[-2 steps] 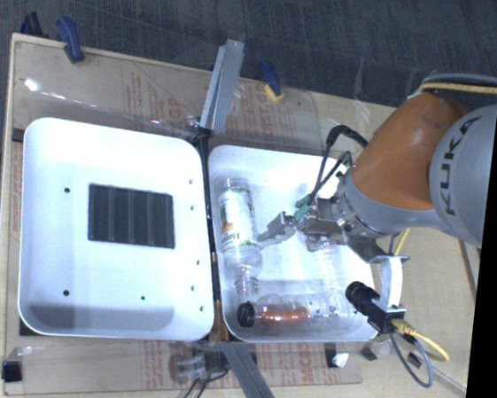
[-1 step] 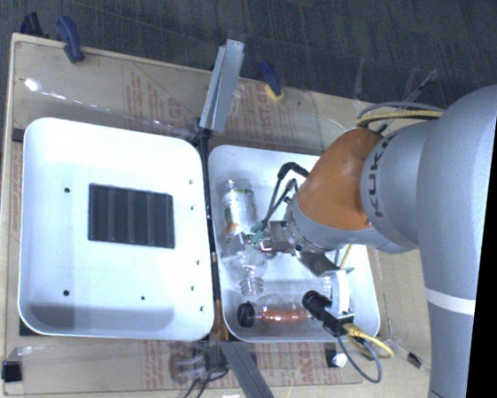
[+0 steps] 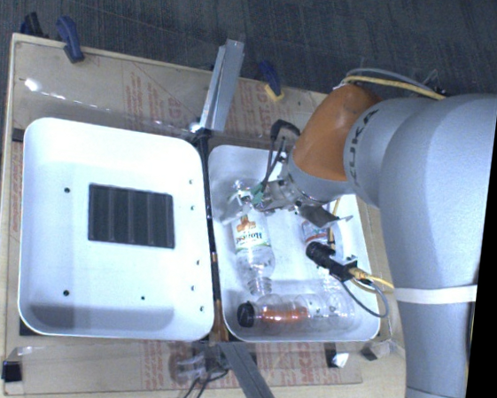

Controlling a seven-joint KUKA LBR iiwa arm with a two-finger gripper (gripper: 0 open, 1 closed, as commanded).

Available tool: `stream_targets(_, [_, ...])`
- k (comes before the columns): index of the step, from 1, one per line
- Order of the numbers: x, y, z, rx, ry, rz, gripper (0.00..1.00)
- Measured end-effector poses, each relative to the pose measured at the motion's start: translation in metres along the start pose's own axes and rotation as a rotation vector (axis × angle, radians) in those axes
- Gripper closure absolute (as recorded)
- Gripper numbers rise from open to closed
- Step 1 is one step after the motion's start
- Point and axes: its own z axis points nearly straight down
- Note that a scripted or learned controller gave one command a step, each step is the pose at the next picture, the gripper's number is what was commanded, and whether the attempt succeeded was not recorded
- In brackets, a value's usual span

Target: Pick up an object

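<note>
The arm (image 3: 410, 185) covered the gripper's fingers, so their spread could not be told. It also hid the right bin's (image 3: 225, 169) far right wall. The label on the bottle (image 3: 252, 243) below was too small to read.

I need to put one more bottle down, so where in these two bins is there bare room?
The left bin has bare white floor all around its dark grated panel. The right bin is crowded: a clear bottle lies along its left side, another bottle across its near edge, and the arm hangs over the rest.
</note>
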Motion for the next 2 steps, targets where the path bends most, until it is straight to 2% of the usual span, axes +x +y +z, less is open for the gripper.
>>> stream_targets(1, [-0.001, 0.002, -0.013, -0.005, -0.004, -0.003, 1.00])
stream_targets(2, [-0.007, 0.043, -0.133, -0.002, -0.002, -0.194, 1.00])
